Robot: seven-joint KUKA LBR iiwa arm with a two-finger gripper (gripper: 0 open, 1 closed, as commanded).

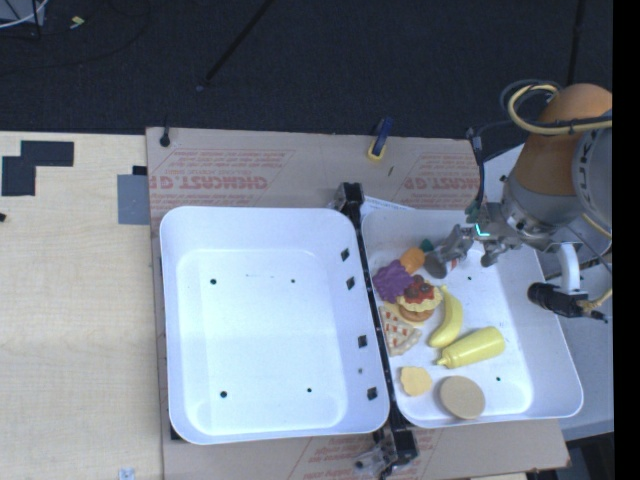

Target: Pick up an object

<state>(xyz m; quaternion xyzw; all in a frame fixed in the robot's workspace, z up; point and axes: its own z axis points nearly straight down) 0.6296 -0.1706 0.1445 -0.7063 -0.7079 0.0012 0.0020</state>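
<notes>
the two shallow white plastic bins (262, 230) look smooth and faintly glossy. under them lies a flat brown cardboard sheet (260, 173), matt, with red print. the pale wooden desk (70, 308) at the left is smooth and matt. the yellow plastic banana (449, 319) and yellow squeeze bottle (470, 347) shine slightly. the grey metal gripper (468, 247) looks dull, and the dark floor (300, 48) across the top reads as rough carpet.

toys (432, 313) in right bin (545, 393), beside left bin (200, 233)
</notes>
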